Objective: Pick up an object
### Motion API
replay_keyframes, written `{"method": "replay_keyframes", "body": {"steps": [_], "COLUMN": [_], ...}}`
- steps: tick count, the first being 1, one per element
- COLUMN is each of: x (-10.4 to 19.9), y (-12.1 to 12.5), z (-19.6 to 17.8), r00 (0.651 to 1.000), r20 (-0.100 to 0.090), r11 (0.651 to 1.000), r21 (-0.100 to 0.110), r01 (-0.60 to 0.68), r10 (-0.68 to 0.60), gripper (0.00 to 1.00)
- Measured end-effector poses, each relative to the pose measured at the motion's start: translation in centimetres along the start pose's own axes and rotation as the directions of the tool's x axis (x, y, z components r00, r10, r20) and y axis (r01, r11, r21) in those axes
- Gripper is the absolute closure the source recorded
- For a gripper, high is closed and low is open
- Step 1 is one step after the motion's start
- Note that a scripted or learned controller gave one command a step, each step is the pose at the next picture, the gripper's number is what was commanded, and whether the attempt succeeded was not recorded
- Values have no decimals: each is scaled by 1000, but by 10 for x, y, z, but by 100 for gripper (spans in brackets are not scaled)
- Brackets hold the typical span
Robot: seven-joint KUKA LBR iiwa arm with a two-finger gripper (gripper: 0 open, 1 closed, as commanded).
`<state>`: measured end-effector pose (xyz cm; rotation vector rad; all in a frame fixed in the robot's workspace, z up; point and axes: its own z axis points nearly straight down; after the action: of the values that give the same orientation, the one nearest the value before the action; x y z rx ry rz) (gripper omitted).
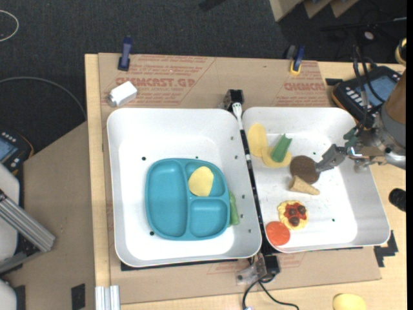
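The gripper [324,161] is seen low in the right bin [361,221], just right of a toy chocolate ice-cream cone [303,173]; how wide it stands cannot be told. A yellow toy [201,181] lies on the teal divided plate [169,199] in the left bin [129,173].

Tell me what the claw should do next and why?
Probably slide a bit further left and lower onto the brown ice cream cone. The claw hovers in the right bin just beside the cone's brown scoop, with nothing between its fingers. The cone is the closest toy, nearer than the little pizza or the green piece.
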<state>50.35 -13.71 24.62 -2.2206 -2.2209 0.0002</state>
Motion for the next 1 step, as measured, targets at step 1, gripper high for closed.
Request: {"method": "replay_keyframes", "body": {"steps": [1], "x": [15], "y": [-25], "z": [167], "r00": [1000], "r20": [-3], "r11": [1000], "r21": [4], "r01": [-2], "r10": [2], "gripper": [0]}}
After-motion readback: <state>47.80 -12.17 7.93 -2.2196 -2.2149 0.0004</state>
